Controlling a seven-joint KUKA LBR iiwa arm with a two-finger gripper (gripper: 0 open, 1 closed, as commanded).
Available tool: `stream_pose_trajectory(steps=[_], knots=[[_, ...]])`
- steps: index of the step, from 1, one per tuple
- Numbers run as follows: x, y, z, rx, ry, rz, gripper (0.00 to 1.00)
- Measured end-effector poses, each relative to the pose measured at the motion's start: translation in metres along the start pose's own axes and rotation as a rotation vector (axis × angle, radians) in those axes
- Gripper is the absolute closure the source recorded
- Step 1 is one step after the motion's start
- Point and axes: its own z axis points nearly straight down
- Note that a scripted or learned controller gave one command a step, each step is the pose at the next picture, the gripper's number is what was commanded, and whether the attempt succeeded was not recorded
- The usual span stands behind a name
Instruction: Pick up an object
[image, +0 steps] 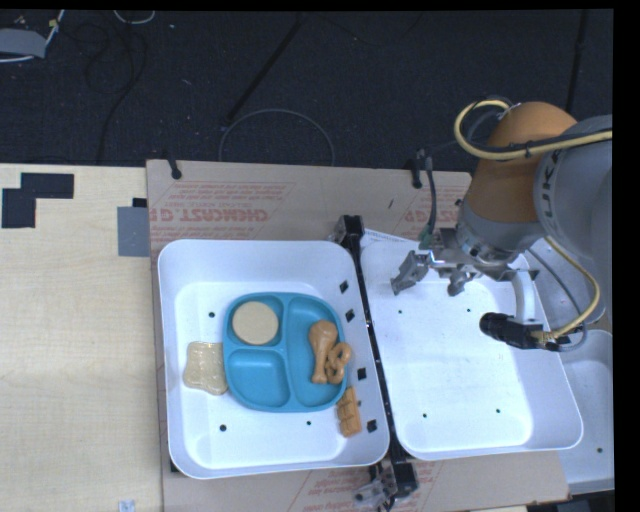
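Observation:
My gripper (430, 280) hovers over the far part of the right bin (480, 400), with its two fingers spread apart and nothing between them. The objects all lie in the left bin (190, 270). A blue divided plate (262, 382) there carries a round tan disc (254, 322) and a tan twisted pretzel-like piece (328, 352). A pale tan slab (205, 367) lies against the plate's left edge. A small orange-brown piece (348, 412) lies at the plate's lower right, near the divider.
A black divider rail (368, 340) runs between the two bins. The grey arm with its orange band (520, 160) leans in from the upper right. A black plug on a cable (508, 328) hangs over the right bin's right side.

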Motion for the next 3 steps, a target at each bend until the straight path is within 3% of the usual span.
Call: stream_pose_trajectory(steps=[1,2,3], knots=[[-0.004,0.008,0.051,0.000,-0.001,0.001,0.00],[-0.005,0.008,0.039,-0.002,-0.001,0.005,1.00],[-0.003,0.009,-0.024,-0.010,-0.001,0.001,1.00]])
